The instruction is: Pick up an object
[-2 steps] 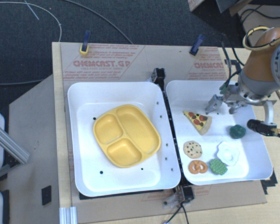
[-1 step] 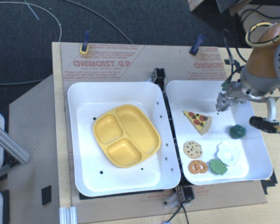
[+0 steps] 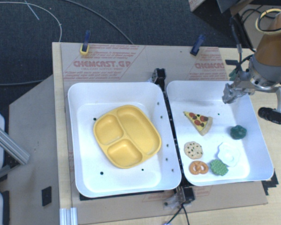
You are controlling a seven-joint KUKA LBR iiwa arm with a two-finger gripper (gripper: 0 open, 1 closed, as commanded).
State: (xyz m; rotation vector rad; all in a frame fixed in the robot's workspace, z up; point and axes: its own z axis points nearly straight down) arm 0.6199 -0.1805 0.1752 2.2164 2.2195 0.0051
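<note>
hovering gripper point(image 3: 228, 96) (far rim), right bin point(image 3: 260, 139)

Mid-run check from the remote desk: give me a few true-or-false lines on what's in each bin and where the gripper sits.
1. The yellow tray lies in the left bin. True.
2. The pizza slice sits on the tray. False: it lies in the right bin.
3. The gripper is over the right bin's far part. True.
4. The cookie is between the fingers. False: it lies on the bin floor, near the pretzel, apart from the gripper.
5. The tray's compartments hold the toy foods. False: the foods, including the dark green piece, are in the right bin.
</note>
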